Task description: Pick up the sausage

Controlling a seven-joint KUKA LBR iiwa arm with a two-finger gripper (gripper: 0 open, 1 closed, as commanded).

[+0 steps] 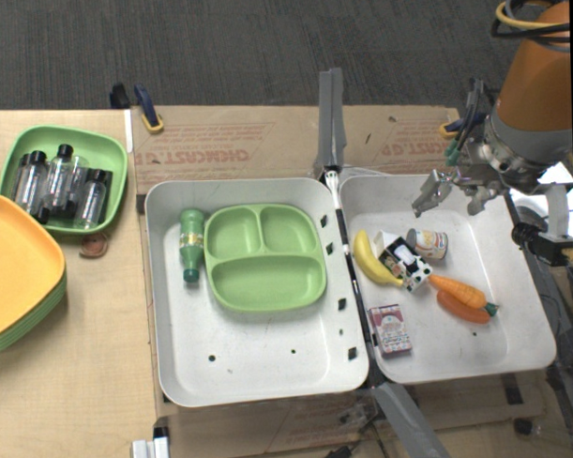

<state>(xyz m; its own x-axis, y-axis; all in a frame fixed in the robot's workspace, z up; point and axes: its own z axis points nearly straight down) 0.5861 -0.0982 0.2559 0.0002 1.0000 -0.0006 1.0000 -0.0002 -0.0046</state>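
Observation:
The sausage [461, 308], a short orange-brown oblong, lies in the right bin [525, 351] toward its right side. It rests against a carrot [455, 287] with a green tip. My gripper [451, 201] hangs above the bin's back part, up and slightly left of the sausage and well apart from it. Its two fingers [425, 201] are spread open with nothing between them.
Also in the right bin are a banana [370, 259], a black-and-white toy [403, 262], a small can [430, 244] and a pink box [390, 328]. The left bin [263, 365] holds a green divided plate [265, 256] and a green bottle [191, 244]. Orange plates and a tray of bottles sit at the far left.

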